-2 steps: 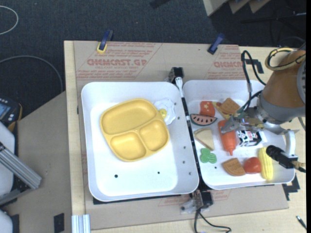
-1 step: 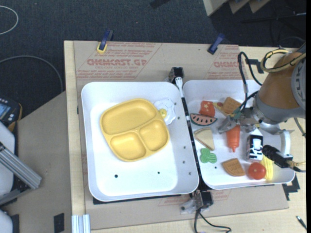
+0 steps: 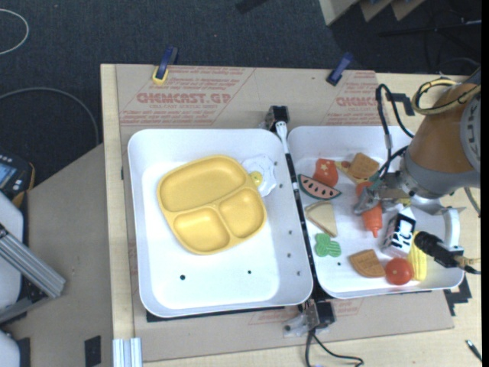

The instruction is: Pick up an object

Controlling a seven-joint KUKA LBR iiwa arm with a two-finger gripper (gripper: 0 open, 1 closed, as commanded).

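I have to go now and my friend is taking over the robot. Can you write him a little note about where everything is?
Gripper: down low in the right bin, beside the orange carrot; too hard to tell if it grips anything.
Right bin: watermelon slice, red piece, toast, sandwich wedge, green piece, tomato, corn.
Left bin: yellow divided plate, fried egg.
Done: nothing lifted yet.
Left: pick up one object.
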